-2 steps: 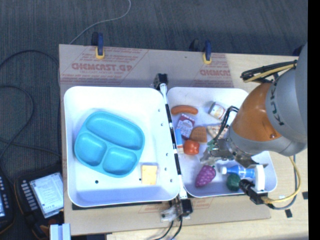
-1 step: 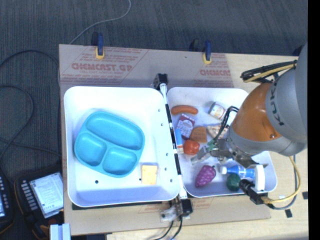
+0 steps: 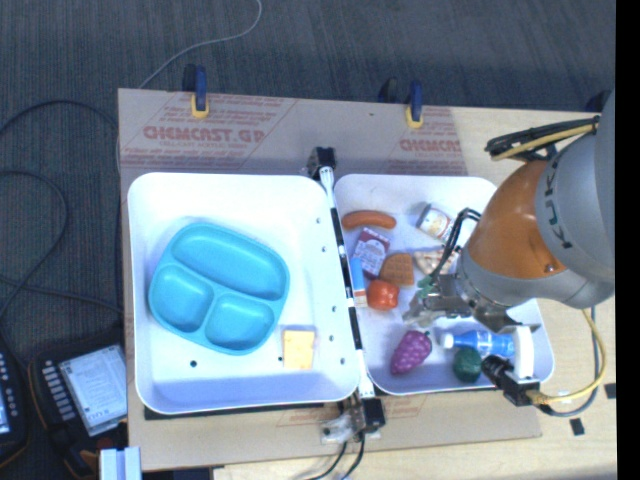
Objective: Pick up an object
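Observation:
My gripper hangs low in the right bin, its dark fingers just above a purple grape bunch and right of a red tomato. Around it lie a brown cookie-like piece, a purple packet, a sausage, a small jar, a blue-and-white tube and a green item. I see nothing clearly between the fingers.
The left bin holds a blue divided plate and a yellow block. The arm's orange band covers the right bin's right side. Clamps hold the cardboard at the back.

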Controlling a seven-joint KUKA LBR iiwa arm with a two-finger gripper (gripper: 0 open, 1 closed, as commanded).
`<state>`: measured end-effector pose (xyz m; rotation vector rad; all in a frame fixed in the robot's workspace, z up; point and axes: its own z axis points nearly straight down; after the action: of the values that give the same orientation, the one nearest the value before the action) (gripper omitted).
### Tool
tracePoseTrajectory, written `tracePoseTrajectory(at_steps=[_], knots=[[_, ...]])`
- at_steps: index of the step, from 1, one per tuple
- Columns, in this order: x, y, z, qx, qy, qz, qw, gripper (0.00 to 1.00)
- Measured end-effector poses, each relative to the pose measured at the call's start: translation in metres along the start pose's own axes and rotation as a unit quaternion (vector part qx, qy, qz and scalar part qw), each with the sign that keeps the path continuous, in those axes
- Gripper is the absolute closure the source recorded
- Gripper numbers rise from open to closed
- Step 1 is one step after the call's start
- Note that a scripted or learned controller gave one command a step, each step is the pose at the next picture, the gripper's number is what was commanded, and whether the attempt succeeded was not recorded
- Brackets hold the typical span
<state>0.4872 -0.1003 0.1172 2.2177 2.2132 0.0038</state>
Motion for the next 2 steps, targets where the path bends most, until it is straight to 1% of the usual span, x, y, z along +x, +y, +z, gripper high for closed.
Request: tracePoseTrajectory(at_steps=[1, 2], knots=[[0.0, 0.0, 0.0, 0.0, 0.0, 0.0, 1.0, 0.0], [0.004, -0.003, 0.03, 0.002, 0.001, -0.001, 1.0, 0.0]])
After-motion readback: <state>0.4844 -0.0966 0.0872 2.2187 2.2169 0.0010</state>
